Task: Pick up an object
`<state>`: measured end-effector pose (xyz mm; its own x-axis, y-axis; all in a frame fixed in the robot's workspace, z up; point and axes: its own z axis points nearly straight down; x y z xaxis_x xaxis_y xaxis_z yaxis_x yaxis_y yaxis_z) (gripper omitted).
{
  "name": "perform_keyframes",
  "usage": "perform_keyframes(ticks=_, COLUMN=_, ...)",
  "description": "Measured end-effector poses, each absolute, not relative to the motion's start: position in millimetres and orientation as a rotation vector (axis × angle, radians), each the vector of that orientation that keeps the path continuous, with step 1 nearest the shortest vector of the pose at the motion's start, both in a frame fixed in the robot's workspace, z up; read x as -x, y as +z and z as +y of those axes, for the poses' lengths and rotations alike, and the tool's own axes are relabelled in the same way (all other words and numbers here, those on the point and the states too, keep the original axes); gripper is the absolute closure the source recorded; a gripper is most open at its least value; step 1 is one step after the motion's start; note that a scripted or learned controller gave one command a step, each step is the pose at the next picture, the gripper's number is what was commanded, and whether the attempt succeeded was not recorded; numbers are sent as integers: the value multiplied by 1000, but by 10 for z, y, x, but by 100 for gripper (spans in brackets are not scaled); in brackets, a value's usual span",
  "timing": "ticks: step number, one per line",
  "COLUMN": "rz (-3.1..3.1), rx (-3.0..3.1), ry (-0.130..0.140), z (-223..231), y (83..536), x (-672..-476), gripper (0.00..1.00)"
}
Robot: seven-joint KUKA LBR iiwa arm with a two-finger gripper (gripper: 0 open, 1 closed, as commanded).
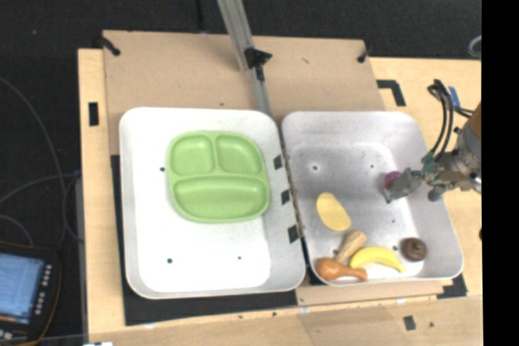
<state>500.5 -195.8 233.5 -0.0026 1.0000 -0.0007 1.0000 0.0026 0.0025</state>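
My gripper reaches in from the right edge and hovers over the right side of the right bin. Below it lie several toy foods. A pale yellow oval piece rests near the bin's middle, to the gripper's left. Along the front wall sit a tan piece, a yellow banana, an orange piece and a brown chocolate donut. A small purplish patch shows at the gripper's tip; I cannot tell if it is an object.
The left bin holds a green divided plate. A slanted metal pole rises behind the bins. Cables hang near the arm at the right.
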Motion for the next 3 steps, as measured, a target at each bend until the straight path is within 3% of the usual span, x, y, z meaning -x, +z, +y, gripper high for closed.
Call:
perform_keyframes(ticks=1, rz=2215, rx=-2223, ry=3, z=-1963, y=2336, x=-5006, gripper=0)
perform_keyframes(ticks=3, rz=2223, rx=-2224, ry=-4, z=-1906, y=1095, x=-4939, gripper=0)
